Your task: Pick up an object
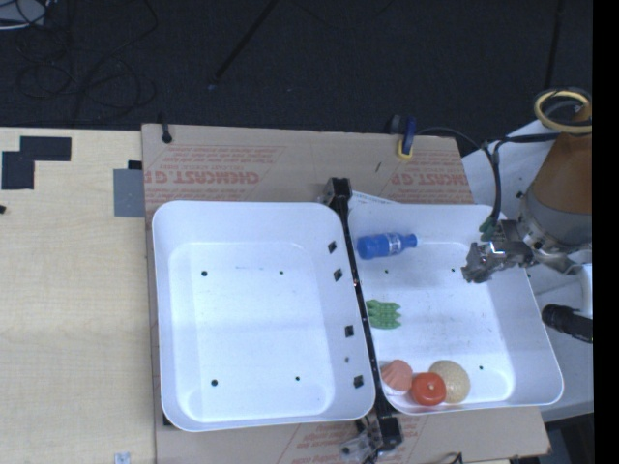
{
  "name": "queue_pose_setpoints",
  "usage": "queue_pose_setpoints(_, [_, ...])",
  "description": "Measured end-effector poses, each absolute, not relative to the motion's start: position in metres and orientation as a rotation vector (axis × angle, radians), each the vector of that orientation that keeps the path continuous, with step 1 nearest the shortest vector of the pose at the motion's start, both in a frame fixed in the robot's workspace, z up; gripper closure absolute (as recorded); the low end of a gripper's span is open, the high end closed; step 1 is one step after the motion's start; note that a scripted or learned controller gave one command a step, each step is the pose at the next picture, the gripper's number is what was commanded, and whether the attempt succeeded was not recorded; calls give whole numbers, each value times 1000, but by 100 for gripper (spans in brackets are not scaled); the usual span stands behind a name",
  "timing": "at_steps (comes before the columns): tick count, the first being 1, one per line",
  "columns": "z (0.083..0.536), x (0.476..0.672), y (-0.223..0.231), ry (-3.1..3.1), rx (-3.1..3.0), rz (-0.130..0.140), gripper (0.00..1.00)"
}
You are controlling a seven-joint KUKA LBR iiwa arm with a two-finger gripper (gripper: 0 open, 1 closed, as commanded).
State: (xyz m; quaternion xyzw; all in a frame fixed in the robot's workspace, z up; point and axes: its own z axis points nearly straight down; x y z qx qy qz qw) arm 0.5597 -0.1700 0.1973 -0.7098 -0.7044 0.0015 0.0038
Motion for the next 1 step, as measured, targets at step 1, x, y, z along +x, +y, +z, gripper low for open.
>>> queue_pose_setpoints(1, [149,598,-215,-2220,-2223,4,100])
